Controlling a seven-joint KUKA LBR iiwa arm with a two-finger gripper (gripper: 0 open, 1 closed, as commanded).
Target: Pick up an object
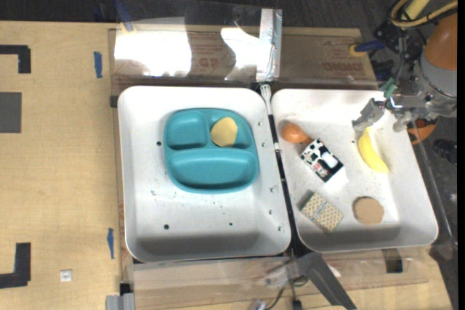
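The right bin [414, 229] holds a yellow banana [373, 153], an orange ball-like object [293, 133], a black-and-white patterned box [321, 159], a small checkered packet [320, 211] and a brown round disc [368, 210]. My gripper [383, 120] hangs over the bin's far right part, just above the banana's upper end. Its two fingers stand apart, one grey fingertip [364, 118] to the left of the banana's tip, and nothing sits between them.
In the left bin [138, 214] a teal divided plate [211, 156] carries a yellow rounded object [224, 131] in its far right compartment. A clear plastic sheet [196, 47] stands behind the bins. Yellow and black cables [421, 0] hang at the far right.
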